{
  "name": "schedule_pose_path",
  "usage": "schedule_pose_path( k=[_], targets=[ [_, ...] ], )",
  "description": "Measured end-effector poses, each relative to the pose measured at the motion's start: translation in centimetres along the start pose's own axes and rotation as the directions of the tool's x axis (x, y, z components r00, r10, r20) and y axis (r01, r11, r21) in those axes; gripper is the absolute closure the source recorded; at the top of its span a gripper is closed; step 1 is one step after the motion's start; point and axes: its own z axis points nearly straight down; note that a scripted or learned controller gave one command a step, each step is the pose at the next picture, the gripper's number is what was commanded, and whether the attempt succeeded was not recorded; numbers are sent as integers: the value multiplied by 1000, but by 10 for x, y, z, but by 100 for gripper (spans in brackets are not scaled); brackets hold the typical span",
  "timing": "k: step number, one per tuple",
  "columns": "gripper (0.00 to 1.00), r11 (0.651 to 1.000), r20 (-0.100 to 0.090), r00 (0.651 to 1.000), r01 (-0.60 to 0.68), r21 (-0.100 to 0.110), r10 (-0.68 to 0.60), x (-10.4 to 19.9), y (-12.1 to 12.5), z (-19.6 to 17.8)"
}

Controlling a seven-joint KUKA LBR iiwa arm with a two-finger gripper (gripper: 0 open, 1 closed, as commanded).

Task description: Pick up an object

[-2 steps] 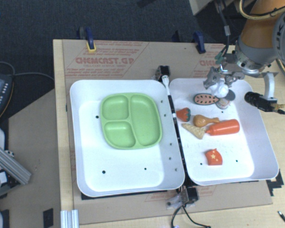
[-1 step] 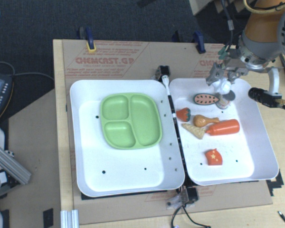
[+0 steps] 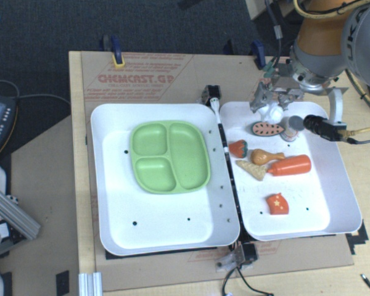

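Observation:
My gripper [image 3: 272,103] hangs low over the far end of the right bin [image 3: 333,214]. A small white round object [image 3: 274,112] sits directly under its tip, touching or nearly touching it. Whether it is gripped cannot be seen. Just in front of it lie a brown oval slice [image 3: 266,129] and a small grey cylinder [image 3: 291,127]. Further forward lie a red fruit with a green top [image 3: 237,148], a tan drumstick [image 3: 265,157], an orange-red carrot-like piece [image 3: 290,166], a beige wedge [image 3: 252,170] and a red chunk [image 3: 277,204].
The left bin [image 3: 111,214] holds a green divided plate [image 3: 171,156]. A black cable connector [image 3: 324,127] juts out from the arm over the right bin's far right part. The wrist [image 3: 324,36] looms above the bin's far edge.

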Motion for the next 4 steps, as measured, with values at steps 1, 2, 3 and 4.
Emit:
schedule_pose_path(
  k=[1, 2, 3, 4],
  targets=[
    [100, 1000, 1, 1000, -1, 1, 1, 45, -7, 0],
    [100, 1000, 1, 1000, -1, 3, 1, 97, -33, 13],
    [100, 1000, 1, 1000, -1, -3, 1, 126, -30, 5],
    [100, 1000, 2, 1000, -6, -2, 6, 107, -30, 5]
  ],
)
